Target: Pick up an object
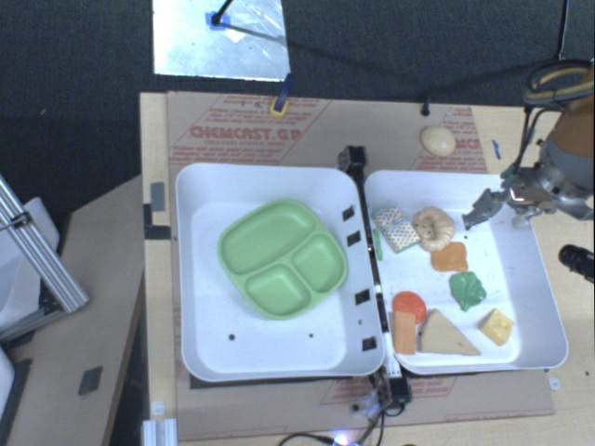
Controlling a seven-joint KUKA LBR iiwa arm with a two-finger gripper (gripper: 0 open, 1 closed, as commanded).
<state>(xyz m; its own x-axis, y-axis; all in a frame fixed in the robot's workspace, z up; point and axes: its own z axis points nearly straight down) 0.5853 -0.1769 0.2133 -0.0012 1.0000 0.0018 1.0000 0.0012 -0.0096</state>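
Green three-compartment plate (279,258): flat in the left white bin (191,249), well left of the gripper (478,210). Beige rounded lump (438,140): on the printed cardboard sheet (242,130), outside the bins, near the gripper on its upper-left. Shiny foil square (221,26): far upper-left. Aluminium rail (37,258): far left.

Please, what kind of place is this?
Probably a robotics lab bench for grasping trials: two white bins side by side, toy food in the right bin, a green divided plate in the left, and a robot gripper reaching in.
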